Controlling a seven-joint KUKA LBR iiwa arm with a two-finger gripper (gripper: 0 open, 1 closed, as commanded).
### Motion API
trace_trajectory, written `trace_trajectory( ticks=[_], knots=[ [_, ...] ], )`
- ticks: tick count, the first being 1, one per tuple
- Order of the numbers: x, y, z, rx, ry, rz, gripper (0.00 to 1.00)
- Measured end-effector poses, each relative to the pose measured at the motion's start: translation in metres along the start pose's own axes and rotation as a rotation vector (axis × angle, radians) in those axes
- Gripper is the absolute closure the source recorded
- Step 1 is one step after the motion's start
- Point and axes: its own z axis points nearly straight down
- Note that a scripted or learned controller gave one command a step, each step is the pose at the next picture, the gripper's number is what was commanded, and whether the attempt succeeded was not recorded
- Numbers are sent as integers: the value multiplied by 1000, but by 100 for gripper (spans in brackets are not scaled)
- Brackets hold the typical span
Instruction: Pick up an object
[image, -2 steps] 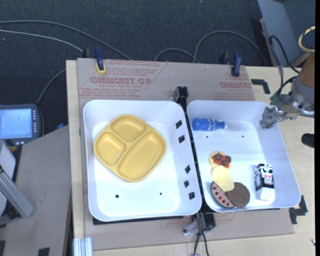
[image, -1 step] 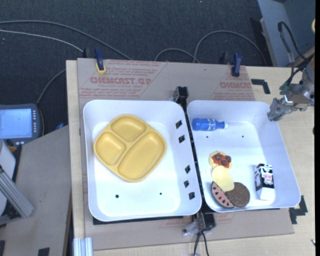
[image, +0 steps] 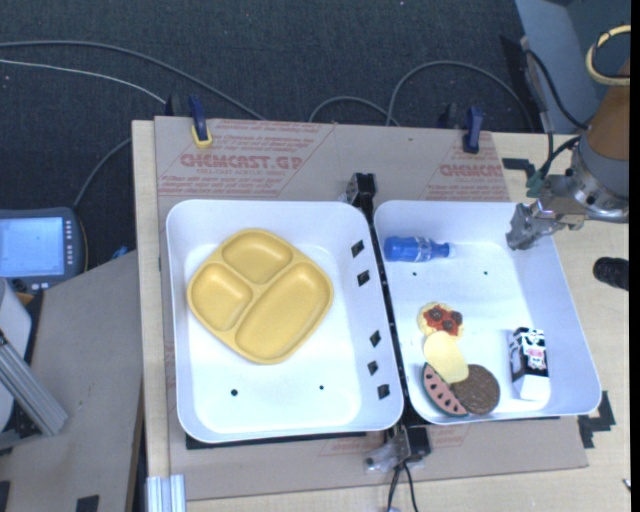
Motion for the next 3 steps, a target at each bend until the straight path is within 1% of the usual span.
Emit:
trace_trajectory(
  ticks=[1, 2, 3],
  knots=[
    [57, -21, 5, 2, 0, -1, 100],
    [109, -36, 16, 2, 0, -1, 100],
    [162, -46, 4, 0, 1, -2, 100]
  ],
)
